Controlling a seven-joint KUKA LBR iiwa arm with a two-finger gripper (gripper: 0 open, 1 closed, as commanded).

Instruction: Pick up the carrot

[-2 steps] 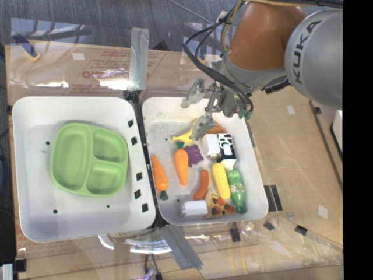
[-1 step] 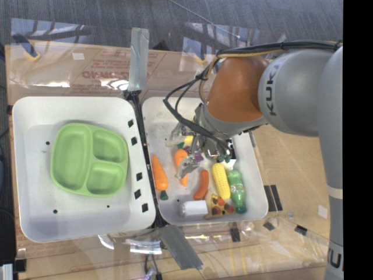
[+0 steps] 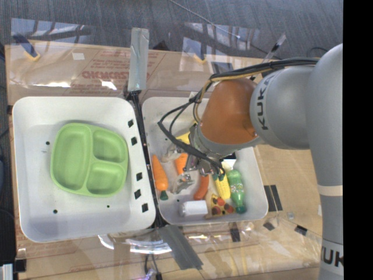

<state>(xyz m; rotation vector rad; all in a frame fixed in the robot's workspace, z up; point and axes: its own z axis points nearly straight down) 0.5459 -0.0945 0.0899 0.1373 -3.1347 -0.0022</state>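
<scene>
The carrot lies along the right bin's left wall; the gripper, whose spread I cannot tell, should shift toward that wall and descend squarely.

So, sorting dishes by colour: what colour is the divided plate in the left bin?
Light green; the divided plate shows in the camera view.

orange carrot, green plate, white bins

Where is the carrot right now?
The carrot lies in the right bin, along its left wall beside the divider, just left of the gripper and above a white cylinder.
</scene>
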